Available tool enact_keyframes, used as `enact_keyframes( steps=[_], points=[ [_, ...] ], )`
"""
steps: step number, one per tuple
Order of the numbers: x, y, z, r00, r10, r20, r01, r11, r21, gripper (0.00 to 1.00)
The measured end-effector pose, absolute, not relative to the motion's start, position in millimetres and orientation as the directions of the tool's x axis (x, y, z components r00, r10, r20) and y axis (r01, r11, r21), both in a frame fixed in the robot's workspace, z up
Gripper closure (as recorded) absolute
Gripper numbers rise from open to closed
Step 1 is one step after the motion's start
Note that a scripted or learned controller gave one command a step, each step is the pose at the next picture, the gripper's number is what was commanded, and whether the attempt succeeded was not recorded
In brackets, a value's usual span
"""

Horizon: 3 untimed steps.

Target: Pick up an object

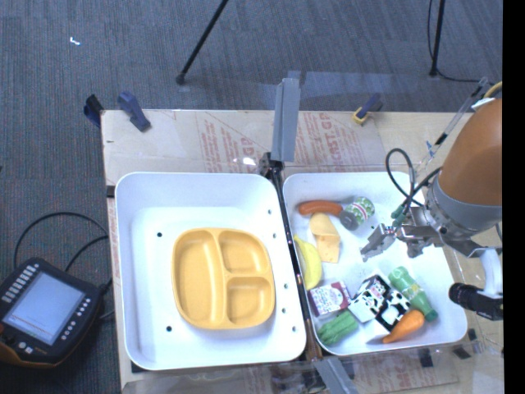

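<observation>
The gripper [379, 243] hangs over the right bin [456, 322], w/ nothing seen in it. Can't tell if it's open or shut, too small and dark.

Things to pick all sit in that bin: sausage [320, 208], cheese [326, 236], can [358, 212], banana [309, 263], carrot [404, 326] etc.

What could go wrong: the toys at the bottom lie packed close, touching. A grab there may push them apart or catch two. The can is round and might roll away.

The left bin [135, 220] has a yellow tray [221, 277]. The arm [476, 171] is cut off at the right edge.

Glossy yellow plastic tray [222, 277]
</observation>
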<state>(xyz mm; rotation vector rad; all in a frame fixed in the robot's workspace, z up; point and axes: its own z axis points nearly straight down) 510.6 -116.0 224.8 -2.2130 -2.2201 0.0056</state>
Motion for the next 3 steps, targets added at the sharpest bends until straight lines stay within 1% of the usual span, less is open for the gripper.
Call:
enact_keyframes(
  steps=[1, 2, 3],
  points=[
    [488.2, -147, 87, 0.017, 1.0, 0.002, 1.0, -0.017, 0.002, 0.0],
    [491.3, -146, 96, 0.021, 1.0, 0.006, 1.0, -0.021, 0.007, 1.0],
    [483.0, -75, 208, -0.115, 0.993, 0.002, 0.993, 0.115, -0.004, 1.0]
  ],
)
